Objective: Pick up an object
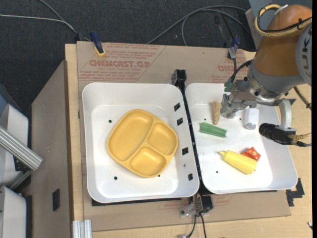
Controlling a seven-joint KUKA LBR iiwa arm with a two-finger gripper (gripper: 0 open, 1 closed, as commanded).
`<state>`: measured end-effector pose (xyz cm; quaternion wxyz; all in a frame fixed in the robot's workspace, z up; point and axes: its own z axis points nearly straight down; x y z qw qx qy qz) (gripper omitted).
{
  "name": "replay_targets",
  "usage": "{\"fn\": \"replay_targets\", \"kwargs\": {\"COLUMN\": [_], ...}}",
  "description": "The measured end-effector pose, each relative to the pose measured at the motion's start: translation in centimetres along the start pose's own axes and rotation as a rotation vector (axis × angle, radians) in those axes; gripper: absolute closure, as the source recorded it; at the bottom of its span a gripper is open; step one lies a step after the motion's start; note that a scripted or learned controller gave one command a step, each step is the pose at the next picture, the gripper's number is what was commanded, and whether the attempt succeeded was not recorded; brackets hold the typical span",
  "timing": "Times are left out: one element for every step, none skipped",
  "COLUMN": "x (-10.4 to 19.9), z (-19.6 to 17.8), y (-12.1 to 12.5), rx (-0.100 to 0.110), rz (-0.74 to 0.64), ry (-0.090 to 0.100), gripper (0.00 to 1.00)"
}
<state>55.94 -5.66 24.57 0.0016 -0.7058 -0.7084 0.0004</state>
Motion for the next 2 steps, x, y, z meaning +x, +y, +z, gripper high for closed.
{"fn": "replay_targets", "kwargs": {"x": [5.2,11.4], "z": [-0.5,-0.3], "y": [0.3,0.6], "rx": [-0.004,-0.003], "rz": [-0.003,-0.004], "ry": [0.000,0.001], "gripper": [1.00,1.00]}}
